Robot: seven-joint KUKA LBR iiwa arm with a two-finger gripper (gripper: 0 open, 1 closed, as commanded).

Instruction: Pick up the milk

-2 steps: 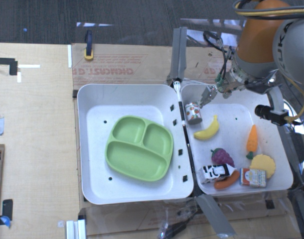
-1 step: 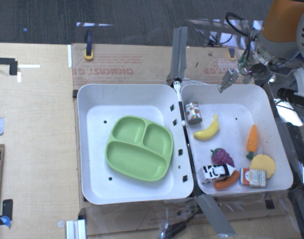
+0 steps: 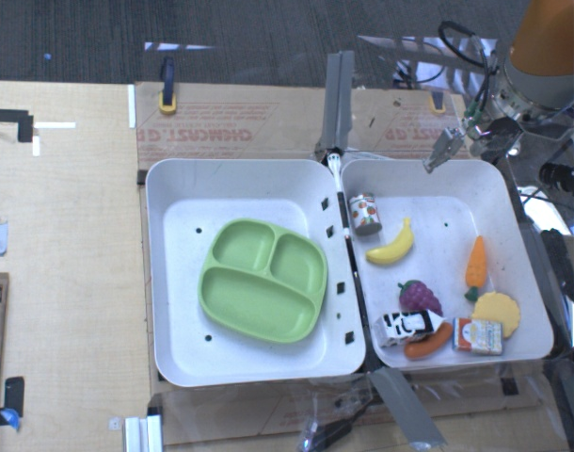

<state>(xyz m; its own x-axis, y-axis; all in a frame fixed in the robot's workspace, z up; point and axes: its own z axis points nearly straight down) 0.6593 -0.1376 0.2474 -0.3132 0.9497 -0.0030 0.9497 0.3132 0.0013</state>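
The milk (image 3: 406, 326) is a small black-and-white carton lying on its side near the front of the right bin (image 3: 513, 217). It sits between purple grapes (image 3: 420, 297) and a reddish sausage (image 3: 428, 343). My gripper (image 3: 449, 147) hangs over the back edge of the right bin, far behind the milk and well above it. Nothing shows between its tips.
The right bin also holds a small can (image 3: 364, 214), a banana (image 3: 392, 247), a carrot (image 3: 475, 263), a yellow round piece (image 3: 497, 312) and an orange carton (image 3: 478, 336). The left bin (image 3: 174, 281) holds a green divided plate (image 3: 263, 280).
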